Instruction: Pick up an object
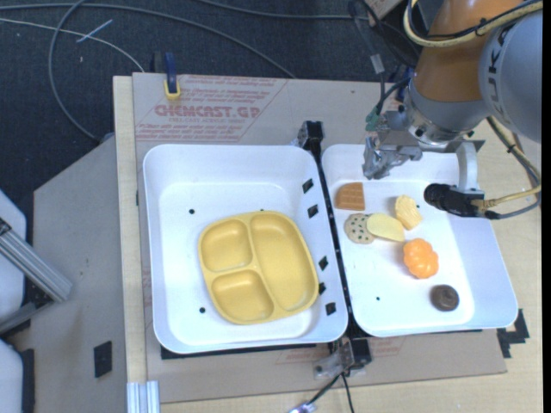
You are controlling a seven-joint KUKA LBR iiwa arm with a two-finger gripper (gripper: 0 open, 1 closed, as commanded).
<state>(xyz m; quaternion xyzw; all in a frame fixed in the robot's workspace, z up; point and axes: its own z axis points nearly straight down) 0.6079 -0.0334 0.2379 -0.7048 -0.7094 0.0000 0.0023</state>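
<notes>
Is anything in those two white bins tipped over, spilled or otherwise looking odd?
Nothing looks spilled or broken. The yellow divided plate sits slightly askew in the left bin. In the right bin a pale wedge overlaps the spotted cookie.

Tool above right bin, near brown toast piece.

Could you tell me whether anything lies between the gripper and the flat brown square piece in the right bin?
Nothing visible does. The gripper hangs just above and right of the flat brown square piece, with bare white bin floor between them.
</notes>
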